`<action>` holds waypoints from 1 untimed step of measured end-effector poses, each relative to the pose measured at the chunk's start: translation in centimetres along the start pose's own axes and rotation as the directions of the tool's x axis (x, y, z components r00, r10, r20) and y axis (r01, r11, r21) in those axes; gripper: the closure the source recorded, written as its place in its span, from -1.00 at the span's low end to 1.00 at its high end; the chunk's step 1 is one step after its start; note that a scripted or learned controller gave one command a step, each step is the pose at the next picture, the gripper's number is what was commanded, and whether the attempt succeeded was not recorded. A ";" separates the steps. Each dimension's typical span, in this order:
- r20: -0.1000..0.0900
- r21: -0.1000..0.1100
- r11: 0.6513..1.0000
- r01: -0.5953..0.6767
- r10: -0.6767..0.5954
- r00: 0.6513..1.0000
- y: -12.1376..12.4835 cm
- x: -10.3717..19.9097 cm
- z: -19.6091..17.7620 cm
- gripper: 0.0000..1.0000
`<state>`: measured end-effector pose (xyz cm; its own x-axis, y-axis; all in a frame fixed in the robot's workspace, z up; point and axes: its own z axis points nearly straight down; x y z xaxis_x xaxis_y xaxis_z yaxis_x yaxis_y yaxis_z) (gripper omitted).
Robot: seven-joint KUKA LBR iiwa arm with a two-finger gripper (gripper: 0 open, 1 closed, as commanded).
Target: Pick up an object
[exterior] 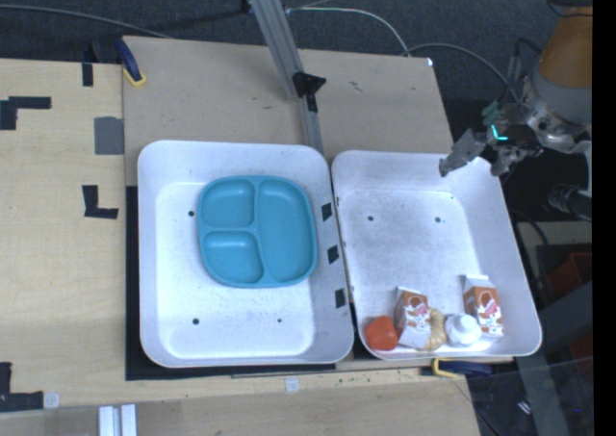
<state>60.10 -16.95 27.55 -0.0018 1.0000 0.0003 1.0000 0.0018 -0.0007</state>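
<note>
Well below the hand (476, 155), which hangs over the far rim of the right bin (404, 232) with its two fingers spread and nothing between them, the objects crowd the bin's near edge. A small carton (482, 306) stands nearest the hand's side, with a white bottle (464, 330), another carton (413, 319) and a red ball (381, 333) packed alongside. Judging by the crowding, the outer carton looks easiest: come straight down, fingers straddling its narrow sides, clear of the bottle and bin wall.

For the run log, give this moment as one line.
gripper: open, above right bin far edge | holding nothing | objects: near corner
</note>
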 end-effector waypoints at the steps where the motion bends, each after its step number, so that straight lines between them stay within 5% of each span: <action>1: 0.000 0.005 1.000 0.000 0.000 1.000 -0.4 0.2 4.4 -1.00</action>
<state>59.73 -16.71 23.15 -0.0020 1.0000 -0.0002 1.0000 0.0020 -0.0054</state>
